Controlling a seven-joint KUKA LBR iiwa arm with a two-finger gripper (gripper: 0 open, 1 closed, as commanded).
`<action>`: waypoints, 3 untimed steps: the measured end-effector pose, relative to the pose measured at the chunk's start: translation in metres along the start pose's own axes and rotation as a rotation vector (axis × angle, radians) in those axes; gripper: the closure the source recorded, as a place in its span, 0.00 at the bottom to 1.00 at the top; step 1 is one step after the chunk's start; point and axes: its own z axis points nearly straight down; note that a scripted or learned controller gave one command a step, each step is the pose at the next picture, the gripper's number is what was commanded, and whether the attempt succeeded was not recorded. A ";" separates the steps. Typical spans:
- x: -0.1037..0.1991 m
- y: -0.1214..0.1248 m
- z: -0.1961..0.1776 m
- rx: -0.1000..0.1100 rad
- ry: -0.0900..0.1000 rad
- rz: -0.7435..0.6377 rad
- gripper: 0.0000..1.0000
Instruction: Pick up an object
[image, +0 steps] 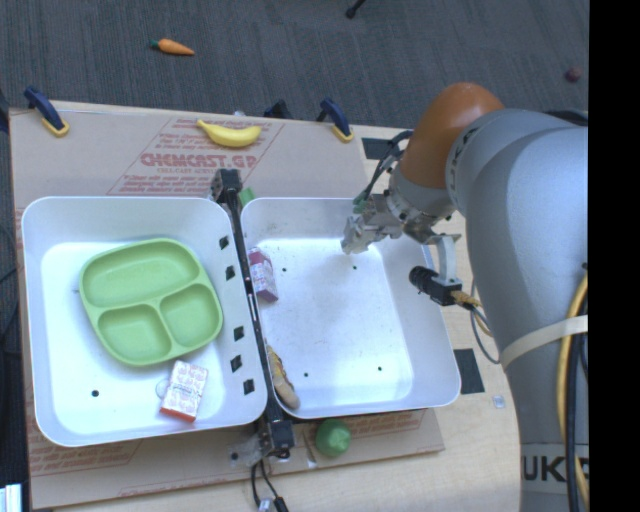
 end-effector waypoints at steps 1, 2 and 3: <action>0.000 0.000 0.000 0.001 0.000 -0.001 0.00; -0.012 0.000 0.011 -0.001 -0.001 0.005 0.00; -0.012 0.000 0.010 -0.001 0.000 0.003 0.00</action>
